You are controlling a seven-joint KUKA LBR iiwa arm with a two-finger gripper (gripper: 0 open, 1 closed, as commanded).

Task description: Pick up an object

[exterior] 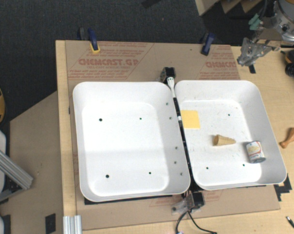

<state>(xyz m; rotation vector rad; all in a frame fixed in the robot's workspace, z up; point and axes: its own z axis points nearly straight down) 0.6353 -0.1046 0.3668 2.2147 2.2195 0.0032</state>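
Grey metal marks the tool at the upper right of the frame, hanging above the worktop beyond the right bin's far corner; whether it is wide or narrow I cannot tell. Nothing sits between its tips. Inside the right bin lie three things: a flat yellow square near the left wall, a tan cone lying on its side in the middle, and a small can with a silver top and a pale label, tipped over near the lower right. Beside it sits the left bin.
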